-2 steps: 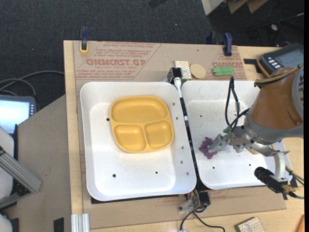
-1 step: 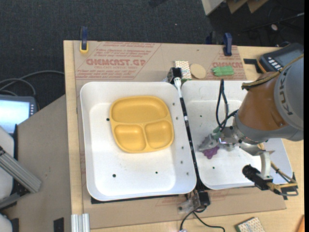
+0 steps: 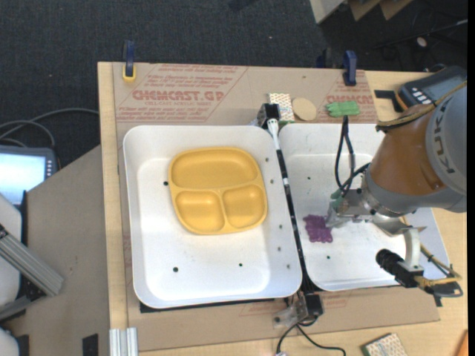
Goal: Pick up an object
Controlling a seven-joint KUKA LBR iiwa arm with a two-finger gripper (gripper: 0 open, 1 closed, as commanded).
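2 white bins (image 3: 148, 221); 1 yellow divided plate (image 3: 218, 189) in the far one from the gripper (image 3: 335, 215). 1 purple toy (image 3: 319, 228) just beside gripper. 2 blue clamps (image 3: 129, 58) at bench's back edge.

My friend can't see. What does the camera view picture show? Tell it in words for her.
A grey and orange robot arm reaches from the right into the right white bin, its hand right beside a small purple object. The left white bin holds a yellow divided plate.
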